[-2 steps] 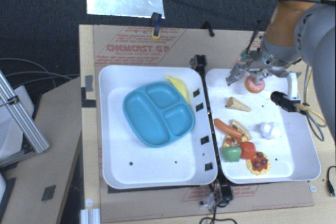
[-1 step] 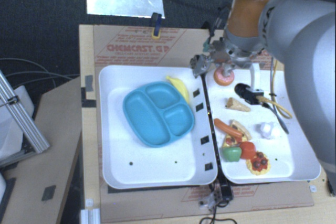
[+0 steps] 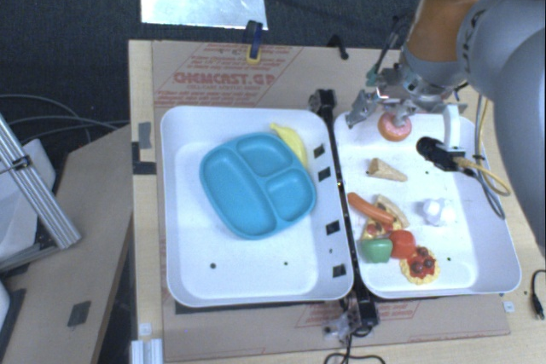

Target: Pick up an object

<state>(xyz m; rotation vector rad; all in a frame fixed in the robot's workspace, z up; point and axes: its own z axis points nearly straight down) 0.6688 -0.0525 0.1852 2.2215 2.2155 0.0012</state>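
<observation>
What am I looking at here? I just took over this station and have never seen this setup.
One camera looks down at a slant on two white bins. The grey and orange thing at right is a robot arm; its gripper hangs over the right bin, just above a pink round toy. I cannot tell whether it holds anything. That bin also has toy food: a wedge, a carrot, a tomato. The left bin holds a blue divided tray and a banana.
</observation>
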